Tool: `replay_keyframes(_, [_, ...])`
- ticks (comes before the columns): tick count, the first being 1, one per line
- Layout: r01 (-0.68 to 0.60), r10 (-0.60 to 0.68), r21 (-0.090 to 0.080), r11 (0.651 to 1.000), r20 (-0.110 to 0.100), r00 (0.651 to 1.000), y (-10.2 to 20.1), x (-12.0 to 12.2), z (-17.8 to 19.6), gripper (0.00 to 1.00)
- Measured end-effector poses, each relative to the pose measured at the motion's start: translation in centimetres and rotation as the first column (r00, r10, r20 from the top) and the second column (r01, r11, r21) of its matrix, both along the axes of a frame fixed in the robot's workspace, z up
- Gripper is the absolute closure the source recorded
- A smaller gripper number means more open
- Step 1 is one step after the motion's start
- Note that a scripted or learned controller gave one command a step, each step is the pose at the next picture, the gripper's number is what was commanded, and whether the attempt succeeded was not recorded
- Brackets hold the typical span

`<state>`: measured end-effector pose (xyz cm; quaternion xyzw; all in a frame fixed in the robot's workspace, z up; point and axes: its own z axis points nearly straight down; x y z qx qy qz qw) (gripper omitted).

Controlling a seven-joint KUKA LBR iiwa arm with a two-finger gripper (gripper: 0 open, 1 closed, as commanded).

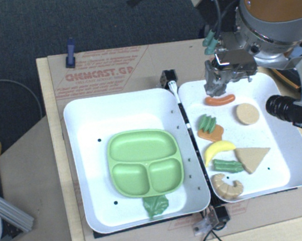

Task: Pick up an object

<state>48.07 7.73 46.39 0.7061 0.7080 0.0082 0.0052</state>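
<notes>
Hanging low over the far end of the right bin point(286, 125), the pincer point(214, 89) sits just above a little red sausage point(219, 100). Its dark tips look very near the sausage, maybe touching it, but I cannot tell if they are apart or pressed together, and nothing is seen held between them.

The sausage lies close to the far wall of the right bin, so it has little room behind it. White floor shows on its near side. Nearer to me lie a round tan cookie point(247, 113), a carrot with green leaves point(209, 127), a yellow banana point(218, 150), a green bean pod point(227, 165), a tan wedge of bread point(252, 157) and a pale curled shrimp point(228, 186). The banana, the pod and the wedge sit packed close together. The cookie has white floor all around it.

The left bin point(83, 155) holds a big green tray with three parts point(144, 162). A green leaf point(156, 205) pokes out from under the tray's near edge, close to the bin wall. Both bins rest side by side on the bench point(51, 92), their edges touching in the middle.
</notes>
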Motion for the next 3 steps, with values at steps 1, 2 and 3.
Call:
replay_keyframes(1, [0.002,-0.002,-0.005,1.000,-0.024,1.000,0.3,-0.2,-2.7,1.00])
replay_keyframes(2, [0.007,-0.007,-0.008,1.000,-0.032,0.999,-4.2,2.5,-14.8,1.00])
replay_keyframes(3, [0.003,-0.003,-0.004,1.000,-0.016,1.000,-3.9,2.7,-13.1,1.00])
